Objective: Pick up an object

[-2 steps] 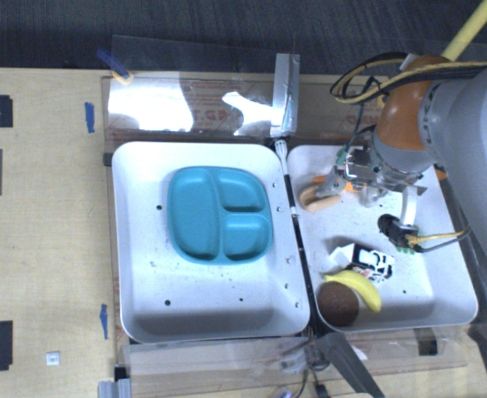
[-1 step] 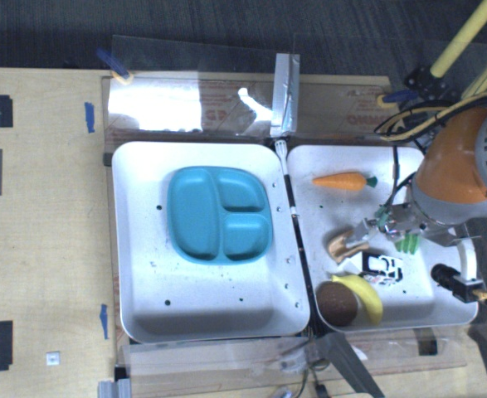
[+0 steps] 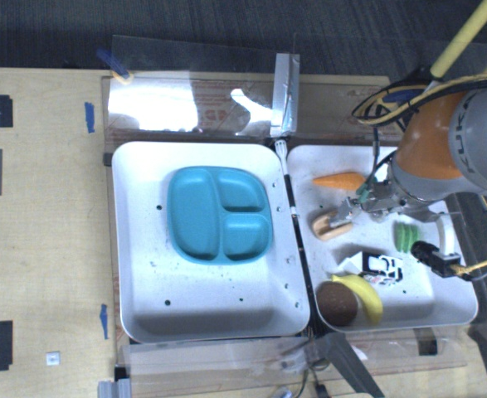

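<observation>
Bread roll point(image 3: 332, 222) in the right bin point(image 3: 455, 305), just left of your pincer point(image 3: 361, 204).
Its long axis ran left-right, the near end touching your pincer; you couldn't tell whether it was apart or together.

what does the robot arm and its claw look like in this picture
The arm is a thick, rounded grey body with a broad orange band above the wrist. Yellow and dark cables loop alongside it near the top. The claw is a small metallic grey assembly at the arm's tip. A black fitting with a yellowish lead sits below the wrist.
</observation>
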Controlling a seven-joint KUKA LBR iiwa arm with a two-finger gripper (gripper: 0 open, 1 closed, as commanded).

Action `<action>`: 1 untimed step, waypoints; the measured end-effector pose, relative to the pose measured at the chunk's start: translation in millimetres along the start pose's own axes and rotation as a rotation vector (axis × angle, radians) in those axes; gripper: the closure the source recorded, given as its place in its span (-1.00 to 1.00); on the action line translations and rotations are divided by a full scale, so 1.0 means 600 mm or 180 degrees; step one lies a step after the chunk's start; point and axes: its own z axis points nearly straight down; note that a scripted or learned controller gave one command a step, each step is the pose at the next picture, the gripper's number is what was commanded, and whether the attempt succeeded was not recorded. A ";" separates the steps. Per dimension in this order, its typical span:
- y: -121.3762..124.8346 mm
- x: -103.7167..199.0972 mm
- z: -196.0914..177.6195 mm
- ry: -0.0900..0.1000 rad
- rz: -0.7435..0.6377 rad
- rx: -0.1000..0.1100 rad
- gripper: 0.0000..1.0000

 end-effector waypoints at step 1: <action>-0.120 0.048 -0.063 0.0026 -0.0517 0.0063 -1.00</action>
